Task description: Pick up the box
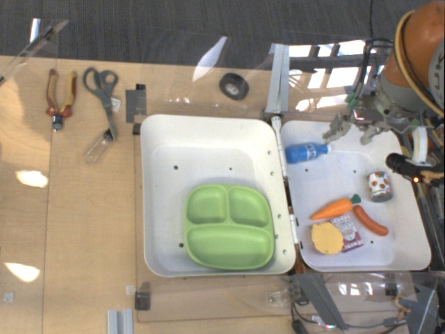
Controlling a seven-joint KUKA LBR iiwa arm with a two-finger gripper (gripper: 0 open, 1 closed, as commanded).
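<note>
A: Take the carrot (334, 209) as the marker and go from the left. What lies there?

B: Well left of it, the green plate (228, 226) in the left bin (161, 186). Up and left of the carrot, a blue bottle (306, 152). None of that matters for the task.

A: And the box?

B: The box (349, 231) lies just below the carrot in the right bin (393, 250), a small red-and-white packet lying flat. A yellow disc (327, 239) touches its left side and seems to overlap it. A sausage (370, 221) lies just to its right, close by.

A: The tool?

B: The gripper (353, 127) hovers well above the carrot, over the bin's far edge. Its fingers look spread apart with nothing between them.

A: So which way must it go?

B: Toward the near rim, past the carrot, with hardly any sideways shift. I judge the box's long axis to run on a slant, far-left to near-right, so the wrist may need turning to close across the short side.

A: Any risk?

B: The disc and the sausage crowd both flanks; a finger could land on either.
</note>
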